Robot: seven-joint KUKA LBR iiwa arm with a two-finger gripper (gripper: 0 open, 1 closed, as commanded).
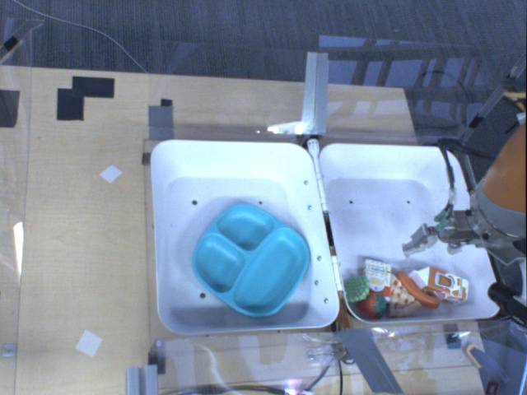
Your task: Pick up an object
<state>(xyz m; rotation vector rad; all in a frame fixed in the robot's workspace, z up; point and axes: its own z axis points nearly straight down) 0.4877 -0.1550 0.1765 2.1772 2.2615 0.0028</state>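
So the gripper [428, 239] sits over the right bin [387, 171], near its right wall, hovering just above the pile; can't tell if the jaws are released or clenched. The stuff to grab is bunched along the bin's front edge: a green-and-red toy [362, 295], a small printed carton [378, 272], an orange sausage-like piece [416, 290] and an orange-white box [447, 285]. Back half of that bin is wide open. Left bin [177, 220] holds a blue divided plate [249, 257].
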